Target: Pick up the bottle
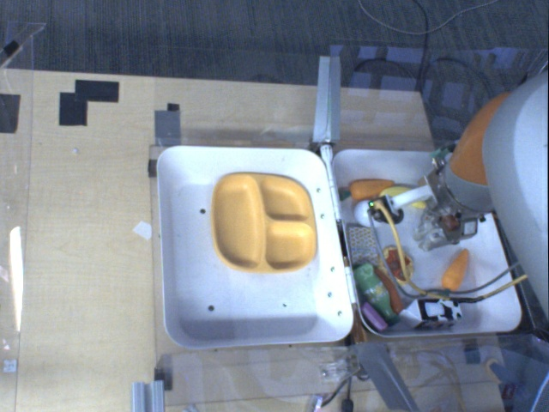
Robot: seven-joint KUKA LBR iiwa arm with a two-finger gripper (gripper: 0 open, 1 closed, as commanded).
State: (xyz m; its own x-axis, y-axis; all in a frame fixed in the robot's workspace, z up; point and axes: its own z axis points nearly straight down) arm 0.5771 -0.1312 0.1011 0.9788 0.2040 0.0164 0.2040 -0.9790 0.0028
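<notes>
Reaching for the bottle

My gripper (442,226) hangs low in the right bin (506,316), positioned over clutter; its fingers' state I cannot tell.

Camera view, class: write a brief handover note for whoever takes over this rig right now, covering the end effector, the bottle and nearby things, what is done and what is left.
End effector: low in the right bin, near its middle; its grip state is unclear from above.
Bottle: I cannot pick it out with certainty among the clutter on the right bin's left side, so confirm it first.
Nearby: orange carrot-like piece just right of the end effector, another at the back.
Left bin: holds a yellow divided tray.
Done: arm reached in. Left: grasp and lift the bottle.
</notes>
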